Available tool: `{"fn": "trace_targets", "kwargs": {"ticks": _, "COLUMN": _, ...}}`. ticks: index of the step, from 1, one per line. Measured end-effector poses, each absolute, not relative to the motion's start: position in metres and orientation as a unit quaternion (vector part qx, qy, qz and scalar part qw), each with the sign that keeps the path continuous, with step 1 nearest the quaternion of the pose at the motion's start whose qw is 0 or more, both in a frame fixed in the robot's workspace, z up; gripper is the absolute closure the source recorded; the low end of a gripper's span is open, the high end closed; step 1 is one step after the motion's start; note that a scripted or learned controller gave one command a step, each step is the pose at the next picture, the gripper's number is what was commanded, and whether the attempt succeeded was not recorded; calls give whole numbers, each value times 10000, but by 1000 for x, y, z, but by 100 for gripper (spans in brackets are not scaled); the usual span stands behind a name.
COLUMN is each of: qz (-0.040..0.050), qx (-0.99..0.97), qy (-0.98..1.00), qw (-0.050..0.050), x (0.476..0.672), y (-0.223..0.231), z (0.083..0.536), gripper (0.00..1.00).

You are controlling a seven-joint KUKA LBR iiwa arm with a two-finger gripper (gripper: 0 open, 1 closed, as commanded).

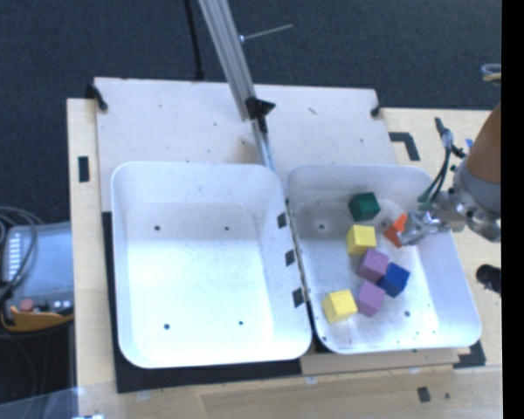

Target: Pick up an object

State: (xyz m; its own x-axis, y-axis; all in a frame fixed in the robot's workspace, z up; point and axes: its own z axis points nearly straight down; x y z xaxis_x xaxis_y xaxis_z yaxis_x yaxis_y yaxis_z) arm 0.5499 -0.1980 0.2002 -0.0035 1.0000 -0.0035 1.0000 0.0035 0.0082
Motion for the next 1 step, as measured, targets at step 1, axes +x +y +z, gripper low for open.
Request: {"fn": "trace_targets", "kwargs": {"ticks": 1, "qz": 14, "qx": 7053, "qy": 7089, "qw": 34, "x": 551, "y": -200, "z": 245, "gripper": 100}}
